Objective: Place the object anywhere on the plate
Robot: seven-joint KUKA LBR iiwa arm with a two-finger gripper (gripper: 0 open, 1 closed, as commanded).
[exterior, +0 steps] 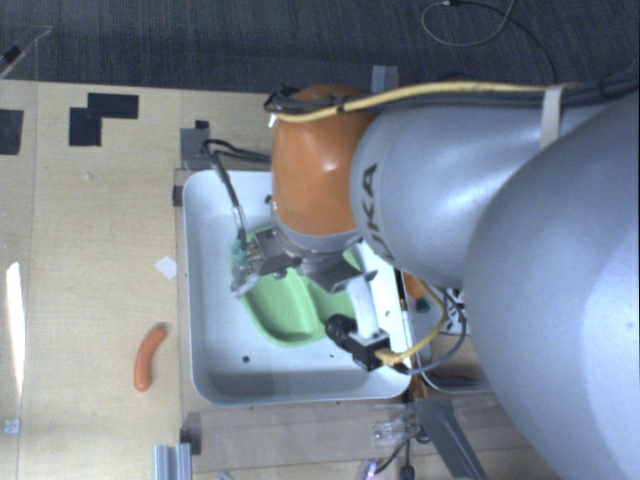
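Arm wrist hangs over the green plate (285,308) in 1 white bin (210,368). Jaws hidden; their state cannot be told. An orange sausage (149,357), seemingly the object, lies on the worktop (90,268) outside the bin. Risk: descent finds nothing to place.

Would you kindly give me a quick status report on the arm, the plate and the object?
Gripper low over the green plate in the white bin, arm covering most of it. Orange sausage lying on the bench left of that bin, untouched.
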